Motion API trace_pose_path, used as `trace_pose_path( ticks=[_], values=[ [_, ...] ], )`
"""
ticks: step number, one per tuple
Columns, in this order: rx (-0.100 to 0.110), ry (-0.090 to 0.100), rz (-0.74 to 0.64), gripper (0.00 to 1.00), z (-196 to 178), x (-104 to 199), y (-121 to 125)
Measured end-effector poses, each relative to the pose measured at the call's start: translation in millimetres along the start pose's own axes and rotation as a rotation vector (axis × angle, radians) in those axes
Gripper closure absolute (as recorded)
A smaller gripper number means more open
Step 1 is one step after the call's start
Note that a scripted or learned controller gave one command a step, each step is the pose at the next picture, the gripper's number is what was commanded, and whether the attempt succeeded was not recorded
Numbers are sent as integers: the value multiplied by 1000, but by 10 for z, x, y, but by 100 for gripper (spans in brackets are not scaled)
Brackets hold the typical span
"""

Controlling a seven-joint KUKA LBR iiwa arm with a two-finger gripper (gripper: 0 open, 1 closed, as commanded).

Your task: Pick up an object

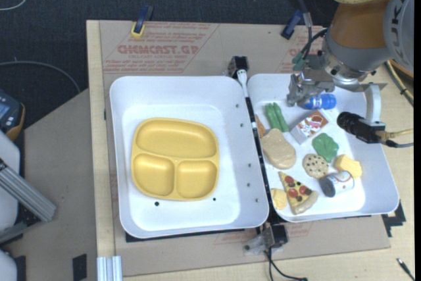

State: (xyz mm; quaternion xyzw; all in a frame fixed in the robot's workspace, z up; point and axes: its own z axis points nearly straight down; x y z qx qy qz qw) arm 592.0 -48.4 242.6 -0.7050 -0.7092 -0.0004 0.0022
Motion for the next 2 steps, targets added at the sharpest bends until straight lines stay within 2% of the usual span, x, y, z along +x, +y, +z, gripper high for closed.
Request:
trace_pose_path(
  ticks=[1, 2],
  values=[
    [3, 0, 0, 100, 166, 582, -190],
    [2, -2, 3, 100, 290, 802, -336]
  ],
)
